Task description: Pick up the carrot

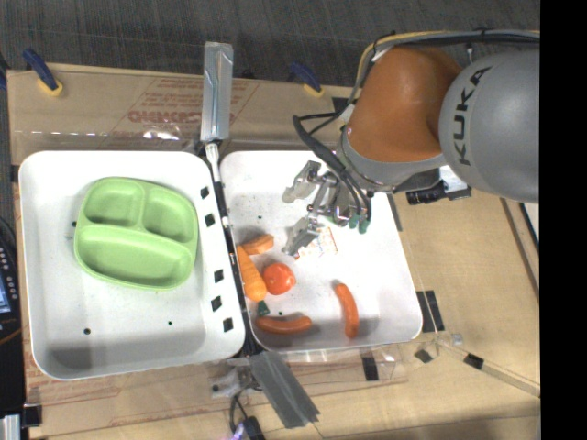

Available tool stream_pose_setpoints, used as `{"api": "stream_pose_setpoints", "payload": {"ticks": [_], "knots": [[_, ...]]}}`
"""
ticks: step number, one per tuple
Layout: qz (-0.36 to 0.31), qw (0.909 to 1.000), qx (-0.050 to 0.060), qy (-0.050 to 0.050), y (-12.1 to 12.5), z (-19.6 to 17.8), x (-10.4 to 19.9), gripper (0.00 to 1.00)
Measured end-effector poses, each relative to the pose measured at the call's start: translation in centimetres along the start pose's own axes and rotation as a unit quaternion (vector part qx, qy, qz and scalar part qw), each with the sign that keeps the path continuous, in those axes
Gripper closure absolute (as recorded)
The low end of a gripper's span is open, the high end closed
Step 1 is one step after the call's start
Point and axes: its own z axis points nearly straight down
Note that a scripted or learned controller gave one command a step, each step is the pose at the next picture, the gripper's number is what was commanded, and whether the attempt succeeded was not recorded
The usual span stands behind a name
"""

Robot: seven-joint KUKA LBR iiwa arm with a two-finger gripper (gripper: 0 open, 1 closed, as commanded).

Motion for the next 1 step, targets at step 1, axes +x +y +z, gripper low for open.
{"api": "stream_pose_setpoints", "payload": {"ticks": [1], "knots": [[-0.094,0.9956,0.000,0.002,2.53,2.82,3.04,0.00]]}}
